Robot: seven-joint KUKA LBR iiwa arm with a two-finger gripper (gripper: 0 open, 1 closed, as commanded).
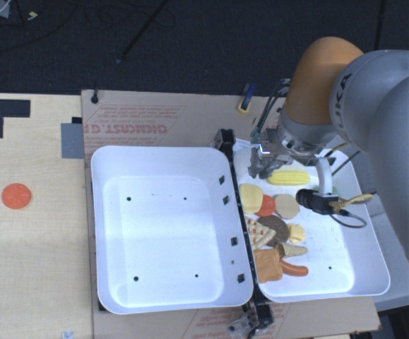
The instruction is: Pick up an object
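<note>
Fingers look slightly apart and pointing down, nothing between them as far as we can see; the dark two-finger gripper (pixel 263 162) hovers at the far left corner of the right shallow white bin (pixel 363 274). Just beside it lies the yellow plastic corn cob (pixel 287 178), with the pale yellow round toy (pixel 251 194) near the bin's left edge. We judge the pick as not yet made: descent, closing and lift remain. Left shallow white bin (pixel 112 189) isn't involved.
</note>
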